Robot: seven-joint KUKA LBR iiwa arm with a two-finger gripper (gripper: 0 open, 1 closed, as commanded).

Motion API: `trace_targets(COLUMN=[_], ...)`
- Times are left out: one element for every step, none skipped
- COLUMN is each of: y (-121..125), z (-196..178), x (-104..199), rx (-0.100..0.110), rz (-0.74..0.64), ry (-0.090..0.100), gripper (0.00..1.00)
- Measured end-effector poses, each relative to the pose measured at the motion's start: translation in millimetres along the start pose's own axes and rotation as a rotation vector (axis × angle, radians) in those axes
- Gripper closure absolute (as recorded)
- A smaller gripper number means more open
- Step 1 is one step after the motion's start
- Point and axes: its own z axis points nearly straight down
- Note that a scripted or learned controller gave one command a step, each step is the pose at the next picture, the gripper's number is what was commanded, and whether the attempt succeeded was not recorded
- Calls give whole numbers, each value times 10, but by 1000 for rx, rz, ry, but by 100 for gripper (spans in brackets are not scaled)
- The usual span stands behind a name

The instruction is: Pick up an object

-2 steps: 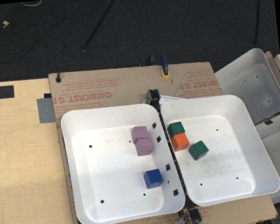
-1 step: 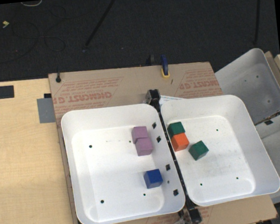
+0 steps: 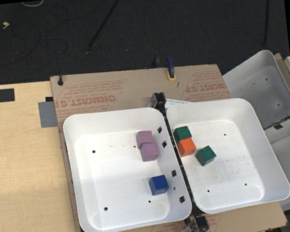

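Step in hand: the pick is not yet begun. All blocks lie loose in the bins. Claw state: we cannot tell.

Nearest us, the blue block (image 3: 158, 184) sits alone in the left-hand bin (image 3: 118, 199), close to the centre divider but apart from it. We judge it the easiest target, with open floor on three sides.

Next back, in the right-hand bin (image 3: 235, 178), a green block (image 3: 205, 155) lies turned at an angle, just beside the orange block (image 3: 186, 146). We see a slight gap between them, though too small to be sure. The orange block touches a second green block (image 3: 182, 133) behind it, and both hug the divider.

At the same depth in the left-hand bin, two purple blocks (image 3: 147, 145) touch, stacked front to back, near the divider.

Next move, as we judge it: come down over one block with the claw spread, aligned to its faces. The blue block calls for least care. The orange and far green pair leave little finger room on the divider side, and the touching pairs risk a double grab or a nudge.

Open room: the outer half of each bin is bare floor, with raised rims all round. The cardboard (image 3: 101, 94) on the worktop beyond the bins is flat.
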Motion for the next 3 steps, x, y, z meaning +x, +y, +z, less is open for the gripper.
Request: trace_targets(y=[1, 1, 1], z=[-111, -104, -104], x=[3, 3, 3], rx=[0, 2, 2], rz=[-1, -2, -3], ry=[0, 1, 1], gripper=[100, 100, 100])
